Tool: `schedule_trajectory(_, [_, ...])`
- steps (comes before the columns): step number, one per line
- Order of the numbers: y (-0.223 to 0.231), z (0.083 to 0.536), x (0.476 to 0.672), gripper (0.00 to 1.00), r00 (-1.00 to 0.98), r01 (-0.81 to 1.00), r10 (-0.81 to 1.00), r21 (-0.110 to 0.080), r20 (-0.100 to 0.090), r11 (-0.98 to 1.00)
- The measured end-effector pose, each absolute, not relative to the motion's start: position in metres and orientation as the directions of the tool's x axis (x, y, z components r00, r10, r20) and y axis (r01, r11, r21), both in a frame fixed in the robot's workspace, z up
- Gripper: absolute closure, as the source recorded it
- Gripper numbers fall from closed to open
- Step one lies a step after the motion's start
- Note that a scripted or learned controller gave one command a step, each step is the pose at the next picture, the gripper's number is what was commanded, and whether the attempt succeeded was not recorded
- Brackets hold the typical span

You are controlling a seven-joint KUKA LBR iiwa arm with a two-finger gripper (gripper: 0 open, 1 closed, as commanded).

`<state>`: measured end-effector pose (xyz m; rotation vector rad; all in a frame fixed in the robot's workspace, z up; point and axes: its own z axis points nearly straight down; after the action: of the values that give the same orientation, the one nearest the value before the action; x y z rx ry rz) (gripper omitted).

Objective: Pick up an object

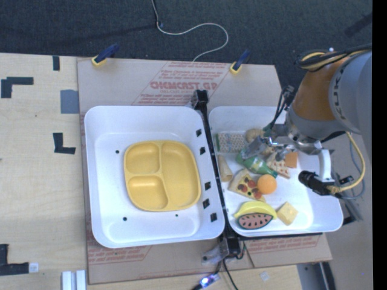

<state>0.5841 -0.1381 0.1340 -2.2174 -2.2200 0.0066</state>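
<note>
The right white bin (323,213) holds a heap of toy food. Among it are an orange ball (266,184), a pizza slice (245,186), a watermelon slice (255,215), a yellow cheese block (287,212), a green leafy piece (253,159) and a speckled pale block (230,142). My gripper (268,146) is low over the back of the heap, right above the green piece and beside a tan cracker (282,167). The grey arm with its orange band (314,95) comes in from the right and hides what lies under the wrist.
The left white bin (103,162) holds a yellow divided plate (162,175). A black divider (208,156) runs between the bins. Both bins rest on a cardboard sheet (175,86) held by clamps. A black cable end (314,182) hangs over the right bin's right side.
</note>
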Motion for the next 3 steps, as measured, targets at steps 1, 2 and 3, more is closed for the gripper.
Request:
schedule_trajectory(1, [-0.138,0.087,0.587,0.0,-0.003,1.0,1.0,0.01,-0.006,0.003])
schedule_trajectory(2, [-0.138,0.1,0.589,1.0,-0.003,1.0,1.0,0.016,-0.007,0.003])
schedule_trajectory(3, [-0.137,0.142,0.59,1.0,-0.001,1.0,1.0,0.002,0.0,0.001])
